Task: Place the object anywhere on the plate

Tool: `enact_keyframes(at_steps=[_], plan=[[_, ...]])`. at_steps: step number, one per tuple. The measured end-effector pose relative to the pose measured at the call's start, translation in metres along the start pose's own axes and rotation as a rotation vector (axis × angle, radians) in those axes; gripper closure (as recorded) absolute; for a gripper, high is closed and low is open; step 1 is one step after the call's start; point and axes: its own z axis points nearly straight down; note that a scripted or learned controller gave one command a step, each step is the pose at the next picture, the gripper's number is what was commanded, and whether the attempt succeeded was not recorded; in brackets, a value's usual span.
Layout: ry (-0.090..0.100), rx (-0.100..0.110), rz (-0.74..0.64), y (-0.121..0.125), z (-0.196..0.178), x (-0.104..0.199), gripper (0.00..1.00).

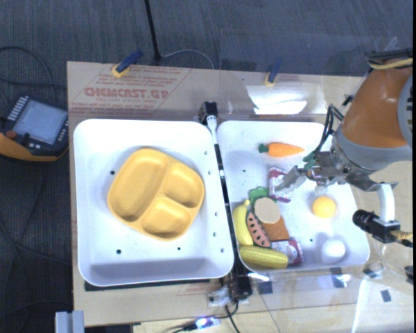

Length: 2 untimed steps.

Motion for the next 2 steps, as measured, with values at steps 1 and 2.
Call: enact_keyframes(at_steps=[1,2], plan=[[0.001,-0.001,-0.113,-0.034,0.044,-0.003,0.0],[-0.001,-0.004,-0.28,-0.033,0.015,-0.008,0.0]])
